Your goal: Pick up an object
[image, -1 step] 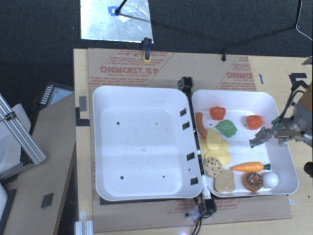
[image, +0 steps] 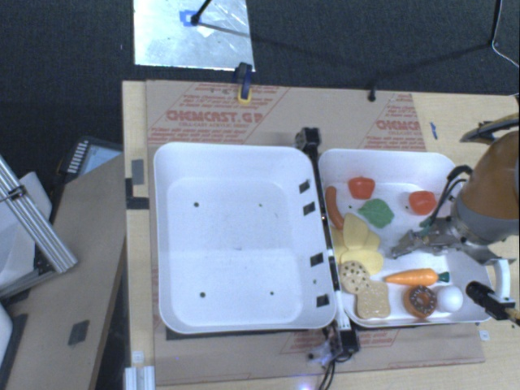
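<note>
The arm reaches into the right bin, low over the toy food.

The grey arm comes in from the right side, with its orange band near the edge of the picture. Its wrist bends down and the gripper (image: 404,245) points left, into the right bin (image: 390,162). The fingers (image: 396,251) sit just above the carrot (image: 414,277) and near the yellow pieces (image: 361,246). The fingers look close together, but it is too small to tell if they are open or shut, and nothing shows between them. Around them lie a green piece (image: 376,212), two red pieces (image: 361,188), a sausage (image: 333,207), a cookie (image: 353,276), a slice of bread (image: 373,301), a donut (image: 422,301) and a white egg (image: 449,299). The left bin (image: 236,238) stands beside it on the worktop (image: 211,112).
</note>
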Robot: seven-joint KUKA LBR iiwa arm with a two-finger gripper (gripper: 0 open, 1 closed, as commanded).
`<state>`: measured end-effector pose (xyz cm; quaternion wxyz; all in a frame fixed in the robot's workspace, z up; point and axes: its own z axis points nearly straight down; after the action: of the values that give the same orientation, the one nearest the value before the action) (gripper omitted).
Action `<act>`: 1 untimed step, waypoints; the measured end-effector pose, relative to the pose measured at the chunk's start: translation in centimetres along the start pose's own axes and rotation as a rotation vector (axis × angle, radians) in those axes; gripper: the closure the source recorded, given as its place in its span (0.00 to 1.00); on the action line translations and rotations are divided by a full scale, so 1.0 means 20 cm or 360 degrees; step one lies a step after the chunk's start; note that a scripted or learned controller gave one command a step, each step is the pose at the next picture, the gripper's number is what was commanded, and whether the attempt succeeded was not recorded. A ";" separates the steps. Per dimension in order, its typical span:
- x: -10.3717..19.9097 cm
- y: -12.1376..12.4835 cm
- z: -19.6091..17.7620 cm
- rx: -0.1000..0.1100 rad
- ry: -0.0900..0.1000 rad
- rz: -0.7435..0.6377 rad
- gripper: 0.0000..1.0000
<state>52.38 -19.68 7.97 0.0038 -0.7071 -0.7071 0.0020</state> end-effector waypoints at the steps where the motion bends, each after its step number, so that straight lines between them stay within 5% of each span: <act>1: -0.05 0.39 -0.01 -0.0018 -0.0006 -0.0011 0.00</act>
<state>60.19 -20.60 8.16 -0.0017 -0.7047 -0.7095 -0.0007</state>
